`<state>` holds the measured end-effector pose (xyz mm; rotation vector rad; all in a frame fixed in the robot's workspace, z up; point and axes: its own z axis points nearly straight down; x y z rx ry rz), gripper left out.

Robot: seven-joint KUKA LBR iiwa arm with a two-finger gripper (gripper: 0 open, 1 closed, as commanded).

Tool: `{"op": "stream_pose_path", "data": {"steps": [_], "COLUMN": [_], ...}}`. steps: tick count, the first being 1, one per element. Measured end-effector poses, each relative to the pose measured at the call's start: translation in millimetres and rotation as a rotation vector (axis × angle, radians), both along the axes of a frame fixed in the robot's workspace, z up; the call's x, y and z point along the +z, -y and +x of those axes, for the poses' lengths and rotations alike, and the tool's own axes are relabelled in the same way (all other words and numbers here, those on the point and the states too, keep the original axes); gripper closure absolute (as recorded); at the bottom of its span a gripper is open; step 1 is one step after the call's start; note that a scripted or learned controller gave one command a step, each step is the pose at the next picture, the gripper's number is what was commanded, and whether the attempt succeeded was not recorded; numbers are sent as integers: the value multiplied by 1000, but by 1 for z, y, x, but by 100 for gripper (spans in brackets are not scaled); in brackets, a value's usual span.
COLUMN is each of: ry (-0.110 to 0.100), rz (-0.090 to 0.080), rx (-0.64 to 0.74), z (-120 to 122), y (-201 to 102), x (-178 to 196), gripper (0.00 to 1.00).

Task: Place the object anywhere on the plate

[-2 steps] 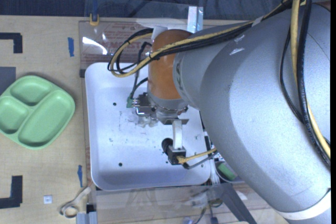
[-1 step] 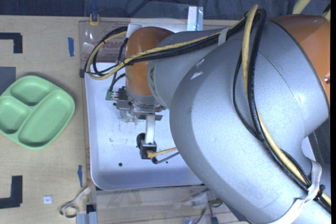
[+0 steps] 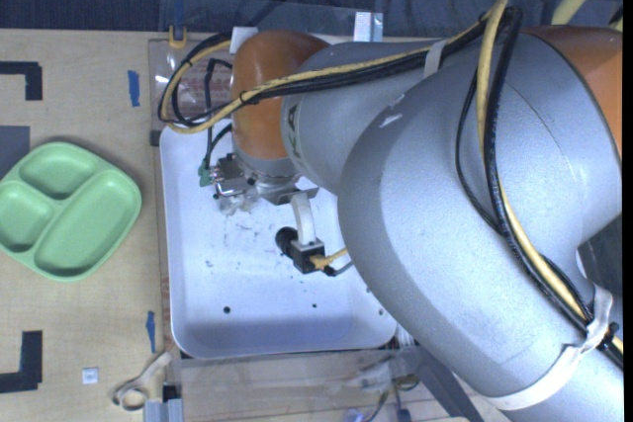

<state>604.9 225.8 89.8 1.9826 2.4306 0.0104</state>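
The gripper (image 3: pixel 232 191) sits low in the white bin (image 3: pixel 198 311), likely picking, though I cannot tell its state; the next move calls for a carry to the green plate (image 3: pixel 64 210).

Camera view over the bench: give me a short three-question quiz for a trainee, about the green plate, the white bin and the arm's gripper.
1. True or false: the green plate lies inside the white bin.
2. How many compartments does the plate have? A: two. B: three. C: five.
3. Fill in: the gripper hangs over the ____.

Key
1. False. The plate lies on the wooden bench, left of the bin.
2. B.
3. Bin, toward its side nearer the plate.
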Motion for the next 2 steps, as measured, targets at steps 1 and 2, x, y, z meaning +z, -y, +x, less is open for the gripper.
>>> {"op": "stream_pose_path", "data": {"steps": [1, 2], "ry": [1, 6], "rz": [2, 3], "rx": [53, 12], "z": [-51, -79], "y": [11, 12], "x": [1, 1], "gripper": [100, 100]}}
